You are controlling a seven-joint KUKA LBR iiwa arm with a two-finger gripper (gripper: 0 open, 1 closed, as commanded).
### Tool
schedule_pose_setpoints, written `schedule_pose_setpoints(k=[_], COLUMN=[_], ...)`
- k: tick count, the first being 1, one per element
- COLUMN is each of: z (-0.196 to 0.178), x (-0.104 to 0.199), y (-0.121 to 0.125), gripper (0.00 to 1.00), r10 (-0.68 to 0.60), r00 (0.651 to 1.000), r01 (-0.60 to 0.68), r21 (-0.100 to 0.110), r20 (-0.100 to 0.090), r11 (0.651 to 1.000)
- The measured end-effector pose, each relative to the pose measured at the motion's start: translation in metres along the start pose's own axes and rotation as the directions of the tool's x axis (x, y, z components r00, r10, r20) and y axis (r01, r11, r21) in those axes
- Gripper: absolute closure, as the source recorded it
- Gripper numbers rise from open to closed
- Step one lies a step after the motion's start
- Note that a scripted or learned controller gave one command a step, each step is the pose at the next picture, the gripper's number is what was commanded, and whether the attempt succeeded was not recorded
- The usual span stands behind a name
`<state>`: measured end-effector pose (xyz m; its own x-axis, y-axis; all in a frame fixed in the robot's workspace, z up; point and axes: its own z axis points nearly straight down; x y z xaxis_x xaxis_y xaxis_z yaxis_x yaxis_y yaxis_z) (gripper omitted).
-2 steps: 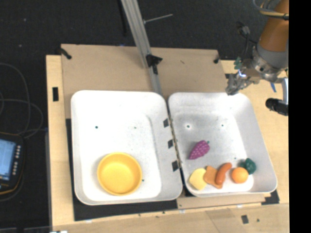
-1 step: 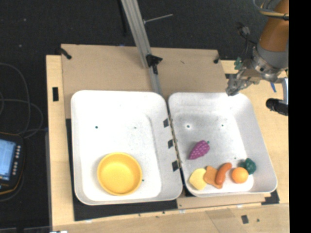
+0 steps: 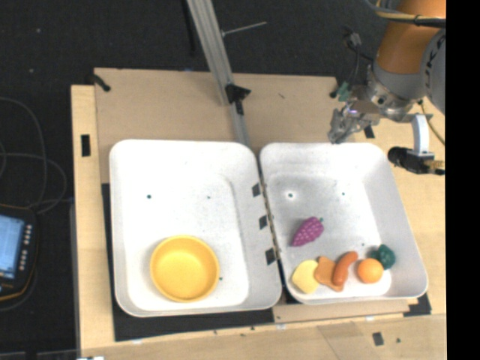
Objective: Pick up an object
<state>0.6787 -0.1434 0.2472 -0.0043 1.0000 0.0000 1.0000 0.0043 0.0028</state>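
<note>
Objects for the pick all sit in the right bin (image 3: 390, 201), clustered along its near edge: purple grape bunch (image 3: 307, 231) a bit apart toward the bin's middle, then a row of pale yellow piece (image 3: 304, 276), orange-brown piece (image 3: 325, 271), reddish-orange carrot-like piece (image 3: 345, 268), round orange (image 3: 369, 271) and a dark green item (image 3: 385, 256) at the right end. The row pieces are touching or just beside each other; grape bunch is the only one with free space around it. They read as small plastic toy food, smooth and rounded, grapes bumpy. Left bin (image 3: 150, 171) carries a yellow bowl (image 3: 184, 268) near its front, upright, well apart from everything else. Pincer (image 3: 346, 124) hangs over the far rim of the right bin, near its far-right corner, well apart from the cluster. Nothing visible between the fingers; can't tell whether it's released or clenched, too small and dark at this angle. Progress, as I judge it: nothing done yet. No object lifted, no contact, arm not over any target. Left to do: travel toward the near side of the bin, pick a target, descend, close, lift. Grape bunch looks like the easiest candidate since it's isolated; the packed row risks catching two pieces or nudging neighbours. Bowl is a wide target but likely needs a rim grasp.
</note>
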Motion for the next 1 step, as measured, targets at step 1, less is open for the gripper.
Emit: schedule_pose_setpoints(k=[1], z=[0.0106], x=[0.0538], y=[0.0006], gripper=[1.0], r10=[-0.002], r00=[1.0], r01=[0.002], r21=[0.003], r20=[-0.001], r11=[1.0])
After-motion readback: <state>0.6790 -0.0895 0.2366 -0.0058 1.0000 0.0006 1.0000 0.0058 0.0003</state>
